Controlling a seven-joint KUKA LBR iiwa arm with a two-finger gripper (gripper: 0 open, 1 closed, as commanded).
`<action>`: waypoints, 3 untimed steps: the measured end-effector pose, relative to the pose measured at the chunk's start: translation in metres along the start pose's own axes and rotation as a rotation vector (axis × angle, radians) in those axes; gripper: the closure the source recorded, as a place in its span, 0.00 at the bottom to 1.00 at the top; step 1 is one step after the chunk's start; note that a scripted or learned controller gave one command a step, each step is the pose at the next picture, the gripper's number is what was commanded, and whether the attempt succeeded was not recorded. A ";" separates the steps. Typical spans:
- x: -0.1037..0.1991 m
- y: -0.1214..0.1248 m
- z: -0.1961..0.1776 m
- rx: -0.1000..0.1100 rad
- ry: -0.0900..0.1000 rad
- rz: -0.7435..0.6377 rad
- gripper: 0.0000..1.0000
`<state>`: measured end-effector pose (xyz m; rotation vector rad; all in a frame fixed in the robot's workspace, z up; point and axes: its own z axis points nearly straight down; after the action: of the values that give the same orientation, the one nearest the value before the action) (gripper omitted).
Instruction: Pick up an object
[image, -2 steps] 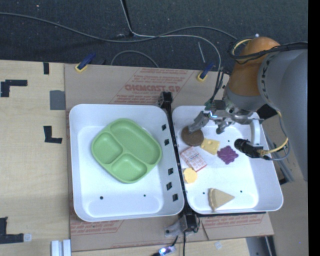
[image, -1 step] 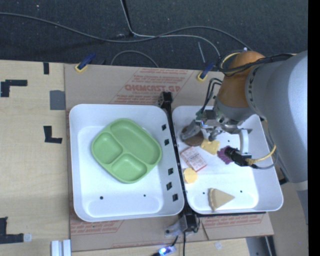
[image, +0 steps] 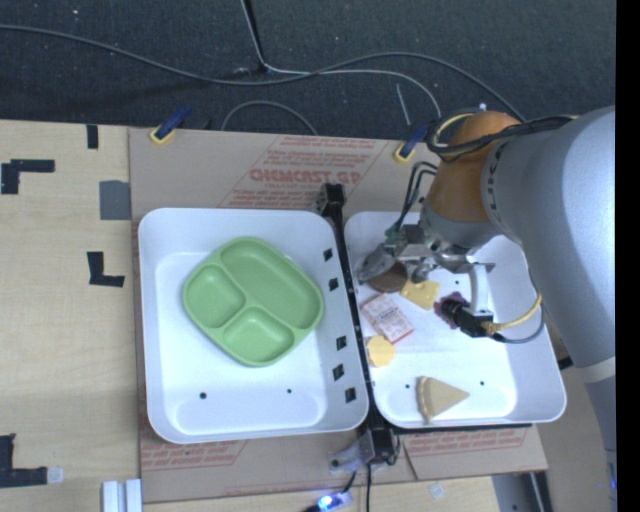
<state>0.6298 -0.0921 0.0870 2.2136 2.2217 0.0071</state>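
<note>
Arm: the grey arm (image: 560, 200) reached in from the right and bent down over the right bin (image: 535, 400), its orange band (image: 470, 170) above the wrist, presumably because that bin held the loose items worth trying for.
Gripper: the gripper (image: 400, 262) sat low at the bin's upper left corner, close to the divider between the bins.
Fingers: I could not tell whether they were spread or pressed together; the wrist and cables hid them.
Likely target: a yellow block (image: 421, 293) lay just beside the gripper, partly against a dark brown piece (image: 388, 278), so either could have been the aim.
Other items, right bin: a red-and-white packet (image: 387, 318) lay below those, a small yellow piece (image: 380, 351) beneath it near the divider, and a tan wedge (image: 438, 397) well apart by the lower edge.
Left bin: the left bin (image: 170, 400) carried a green divided plate (image: 253, 299), flat and away from the arm.
Judgement: nothing was visibly held, so I read this as the reach or close, not yet a lift.
</note>
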 end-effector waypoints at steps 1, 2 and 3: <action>-0.007 0.000 -0.013 -0.001 -0.012 0.004 1.00; -0.010 0.004 -0.077 0.002 -0.001 0.003 1.00; -0.016 0.013 -0.130 0.004 0.000 0.002 1.00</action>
<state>0.6417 -0.1083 0.2173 2.2176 2.2211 0.0026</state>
